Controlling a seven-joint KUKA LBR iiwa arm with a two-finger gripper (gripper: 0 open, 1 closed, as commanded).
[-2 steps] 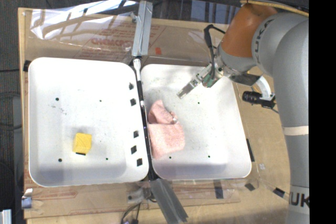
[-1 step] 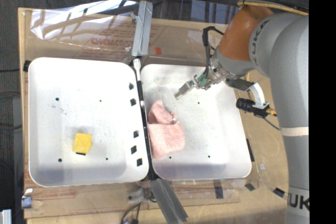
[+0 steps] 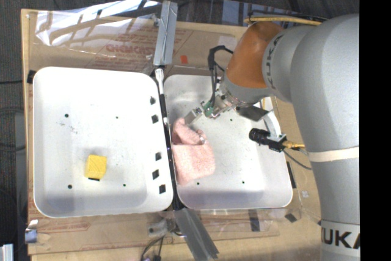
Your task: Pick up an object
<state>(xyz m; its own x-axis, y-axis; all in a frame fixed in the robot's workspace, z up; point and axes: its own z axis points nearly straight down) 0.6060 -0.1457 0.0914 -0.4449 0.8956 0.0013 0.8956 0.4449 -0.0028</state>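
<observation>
Down-left of the claw (image 3: 197, 114), touching or nearly touching its tip: pink cloth (image 3: 192, 150), crumpled, lying in the right bin (image 3: 269, 189) against the wall shared with the left bin (image 3: 61, 198); well off to the claw's left, a small yellow block (image 3: 96, 166). Cannot tell whether open or closed, tip too small and too dark to read; nothing visibly held. Approach step, by the look of it, grasp not yet made; next likely calls for lowering onto the cloth's upper fold and pinching there. Long axis of the cloth roughly from the claw away toward the near rim, slightly slanted; no clear pointing end.
</observation>
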